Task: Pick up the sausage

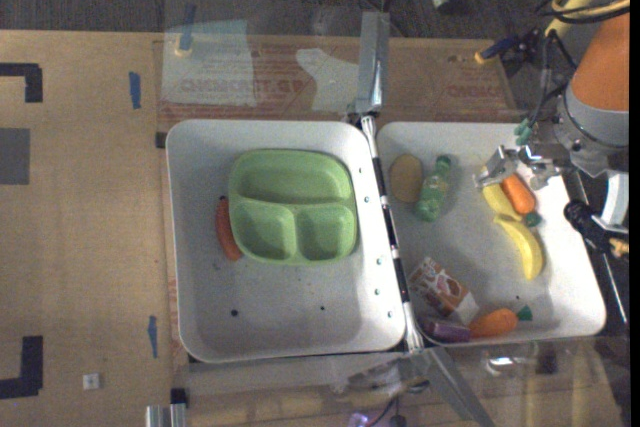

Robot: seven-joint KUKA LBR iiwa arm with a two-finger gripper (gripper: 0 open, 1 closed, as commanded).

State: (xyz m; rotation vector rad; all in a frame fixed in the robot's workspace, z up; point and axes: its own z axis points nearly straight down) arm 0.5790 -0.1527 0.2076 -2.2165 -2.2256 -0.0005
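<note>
Two white bins sat side by side on the desk [80,245], and the tool [515,170] hung over the right bin [580,310], near its far right part, at the end of the grey arm with its orange band [605,75]. Whether the tool was spread or pressed together could not be told from this slanted view; its metal parts blurred into one pale shape. Just below the tool lay a small carrot [519,196], touching or nearly touching it, though nothing could be seen clearly pinched. Right beside that, a little nearer the camera, lay a yellow banana [522,240]. To the left of the tool stood or lay a green bottle [434,189], and further left, against the bin's inner wall, a flat brown round thing, perhaps a biscuit [406,177]. Well below the tool, toward the bin's near edge, were a small printed carton [442,287], a second carrot [496,322] and a purple thing [450,331] too small to make out.

The sausage [227,229] was far from the tool, across the divide in the left bin [290,325]. It lay reddish-orange and lengthwise, just beside the left rim of a green tray with three compartments [293,206], seemingly touching it. The tray sat in the far half of that bin.
</note>
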